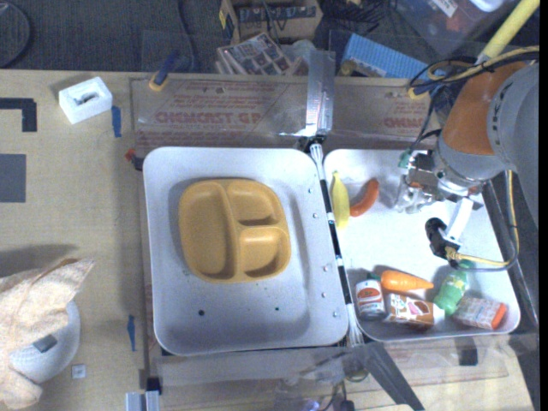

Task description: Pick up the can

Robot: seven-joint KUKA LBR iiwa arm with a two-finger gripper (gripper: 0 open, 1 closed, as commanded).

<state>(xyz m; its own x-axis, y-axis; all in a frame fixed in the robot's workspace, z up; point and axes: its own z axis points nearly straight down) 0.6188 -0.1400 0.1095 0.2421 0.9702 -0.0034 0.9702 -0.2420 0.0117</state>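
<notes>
The can (pixel 369 299) is small, with a white top and a red label. It stands near the front left corner of the right bin (pixel 390 238). My gripper (pixel 413 193) hangs over the back part of that bin, well behind the can and to its right, next to a red sausage (pixel 365 197). Nothing shows between the can and the gripper but bare bin floor.
A banana (pixel 340 200) lies along the right bin's left wall. A carrot (pixel 406 280), a small box (pixel 409 308), a green bottle (pixel 450 291) and an orange packet (pixel 481 312) crowd the front beside the can. The left bin (pixel 171 315) holds a yellow divided plate (pixel 233 229).
</notes>
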